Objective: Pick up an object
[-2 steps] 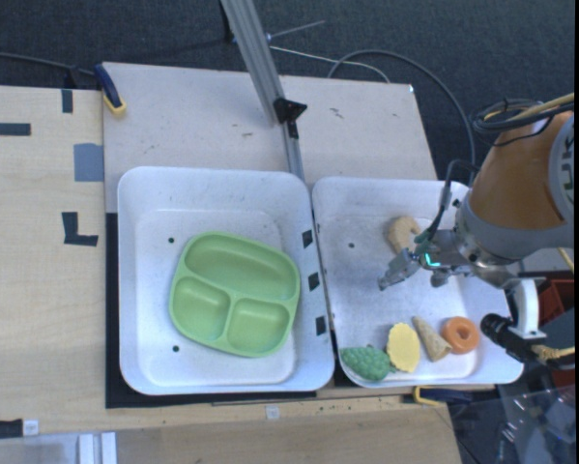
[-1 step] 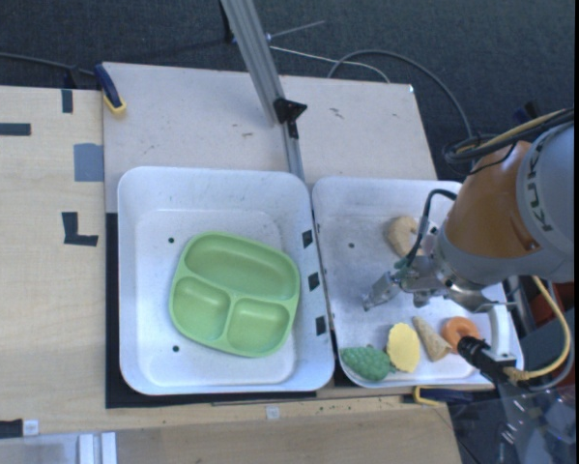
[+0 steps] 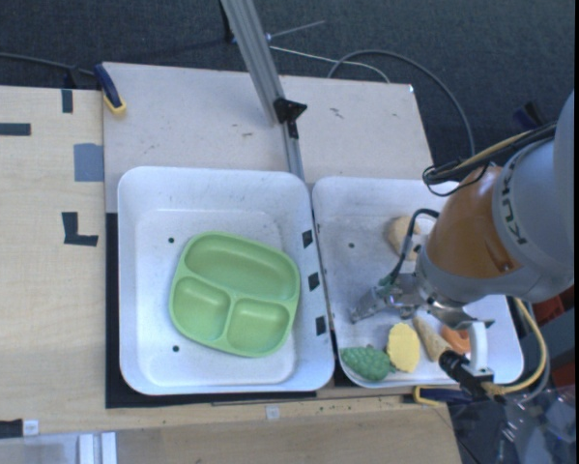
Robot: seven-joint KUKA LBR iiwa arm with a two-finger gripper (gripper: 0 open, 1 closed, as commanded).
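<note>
A green divided plate (image 3: 236, 294) lies in the left white bin (image 3: 134, 259) on the table (image 3: 38, 220), whose left part bears grey tape patches (image 3: 88, 161). A metal pole (image 3: 255, 51) slants from the far edge toward the seam between the bins.

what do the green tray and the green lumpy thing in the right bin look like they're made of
Green tray: most likely moulded plastic; one even pale green, smooth rounded compartment walls, dull sheen rather than gloss.
Green lumpy thing: probably toy food in soft plastic or rubber; darker green with a knobbly matt surface. It is too small here to tell more.
</note>
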